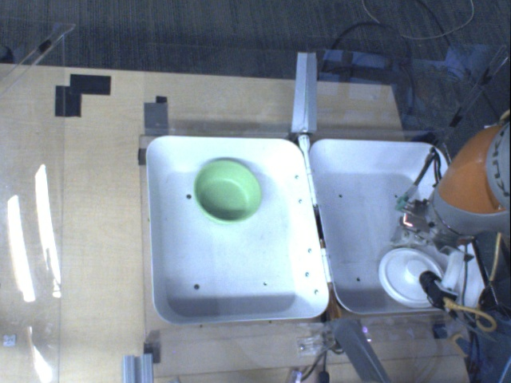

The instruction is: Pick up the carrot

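Note:
My gripper (pixel 412 216) hangs low over the right side of the right bin (pixel 359 214), below the arm's orange band (pixel 479 183). Directly in front of it, a round white dish (pixel 403 276) rests in the bin's near right corner, partly covered by the arm's own hardware. A small green and red patch shows at the gripper's tip, too small to identify.
A green bowl (pixel 228 190) stands in the back half of the left bin (pixel 200 286). A metal divider post (pixel 306 94) rises between the bins at the back. Cables lie on the dark floor beyond the bench.

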Motion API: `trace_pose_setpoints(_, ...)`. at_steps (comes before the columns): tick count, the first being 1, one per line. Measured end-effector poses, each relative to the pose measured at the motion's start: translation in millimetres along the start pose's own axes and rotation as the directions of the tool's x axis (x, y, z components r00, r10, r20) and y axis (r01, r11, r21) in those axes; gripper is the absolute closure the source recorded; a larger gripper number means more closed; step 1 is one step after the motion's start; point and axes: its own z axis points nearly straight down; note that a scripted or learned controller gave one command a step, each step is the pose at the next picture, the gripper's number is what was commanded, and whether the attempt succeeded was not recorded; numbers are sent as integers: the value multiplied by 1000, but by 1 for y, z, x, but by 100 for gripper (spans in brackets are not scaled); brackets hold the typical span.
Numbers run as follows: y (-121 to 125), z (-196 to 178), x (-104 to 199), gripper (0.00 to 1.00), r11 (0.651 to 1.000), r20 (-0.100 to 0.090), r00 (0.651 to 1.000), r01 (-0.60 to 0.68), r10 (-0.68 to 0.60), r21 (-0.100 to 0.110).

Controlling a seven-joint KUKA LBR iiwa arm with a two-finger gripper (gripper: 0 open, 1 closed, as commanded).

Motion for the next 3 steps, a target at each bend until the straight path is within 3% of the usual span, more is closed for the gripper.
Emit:
trace_pose_setpoints(1,50,2,99,100,945,0,945,-326,326,9)
trace_pose_setpoints(2,0,-96,96,100,996,-1,996,84,-84,13)
trace_pose_setpoints(3,0,-95,96,0,996,-1,996,85,-85,13)
